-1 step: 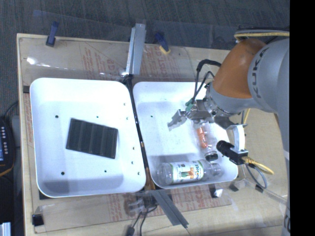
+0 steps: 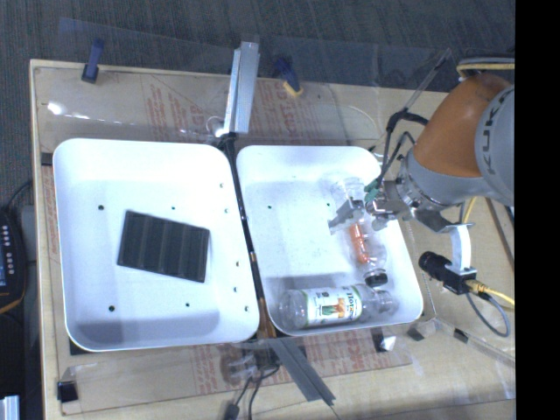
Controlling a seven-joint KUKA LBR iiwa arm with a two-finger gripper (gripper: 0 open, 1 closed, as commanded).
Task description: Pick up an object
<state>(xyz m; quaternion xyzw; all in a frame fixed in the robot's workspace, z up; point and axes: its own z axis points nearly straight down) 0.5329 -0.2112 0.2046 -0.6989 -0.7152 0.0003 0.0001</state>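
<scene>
My gripper (image 2: 352, 210) hangs over the right part of the right bin (image 2: 289, 169), reaching in from the right. Just below it lies a small clear bottle with orange contents (image 2: 361, 245) and a dark cap, pointing toward the bin's front; its upper end lies under the gripper. A larger clear bottle with a green and white label (image 2: 335, 307) lies on its side along the right bin's front wall. A dark, flat, ribbed rectangle (image 2: 164, 245) lies in the middle of the left bin (image 2: 87, 164). The view does not show anything held.
A grey metal post (image 2: 240, 90) stands behind the seam between the bins. Blue clamps (image 2: 91, 62) sit on the bench's back edge. Cables and a black connector (image 2: 446, 274) hang beside the right bin's right wall.
</scene>
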